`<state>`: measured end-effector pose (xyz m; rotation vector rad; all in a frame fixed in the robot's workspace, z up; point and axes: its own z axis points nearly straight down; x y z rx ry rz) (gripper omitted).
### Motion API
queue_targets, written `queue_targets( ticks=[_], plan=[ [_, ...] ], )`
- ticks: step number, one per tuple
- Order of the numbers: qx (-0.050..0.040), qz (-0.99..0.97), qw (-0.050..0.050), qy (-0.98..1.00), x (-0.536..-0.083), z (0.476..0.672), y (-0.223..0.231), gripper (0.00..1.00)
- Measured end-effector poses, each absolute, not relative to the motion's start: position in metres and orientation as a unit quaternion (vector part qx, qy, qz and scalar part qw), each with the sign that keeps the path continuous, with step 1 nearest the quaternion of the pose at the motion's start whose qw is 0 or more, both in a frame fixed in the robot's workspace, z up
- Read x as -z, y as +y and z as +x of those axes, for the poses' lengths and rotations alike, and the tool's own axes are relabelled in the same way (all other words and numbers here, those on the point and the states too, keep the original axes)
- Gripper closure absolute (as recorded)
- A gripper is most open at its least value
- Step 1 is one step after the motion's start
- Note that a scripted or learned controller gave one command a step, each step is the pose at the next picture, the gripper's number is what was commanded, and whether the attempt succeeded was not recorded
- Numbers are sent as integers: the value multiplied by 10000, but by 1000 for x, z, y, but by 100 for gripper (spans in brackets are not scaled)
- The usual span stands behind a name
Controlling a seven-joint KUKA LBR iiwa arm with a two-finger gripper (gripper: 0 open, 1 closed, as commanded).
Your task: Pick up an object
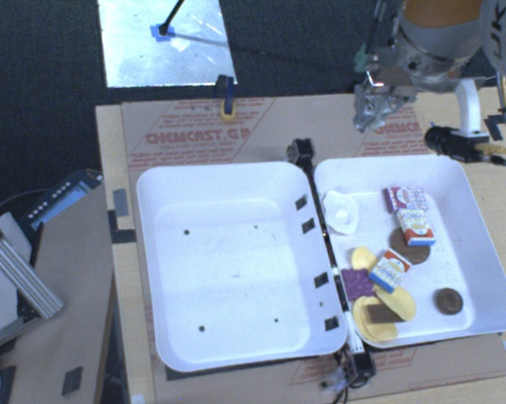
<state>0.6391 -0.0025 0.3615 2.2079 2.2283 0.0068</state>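
While the end effector (pixel 374 111) hangs above, snacks crowd the right bin (pixel 478 212).

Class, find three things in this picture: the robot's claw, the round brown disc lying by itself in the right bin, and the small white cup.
claw (pixel 370 116), camera view, at its tips.
round brown disc (pixel 448 301), camera view, centre of its top face.
white cup (pixel 341 213), camera view, its middle.

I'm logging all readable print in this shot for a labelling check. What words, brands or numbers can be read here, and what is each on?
"CHEMCAST GP", red print on the brown board under the bins; it repeats near the right bin, too blurred to read.
"UK", part of a word on the arm.
Print on the red and white packets: too small to read.
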Motion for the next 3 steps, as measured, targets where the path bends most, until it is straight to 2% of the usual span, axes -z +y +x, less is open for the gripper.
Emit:
queue_targets(
  ticks=[3],
  plan=[
    [-42, 6988, 59, 7153, -395, 641, -2, 100]
  ],
)
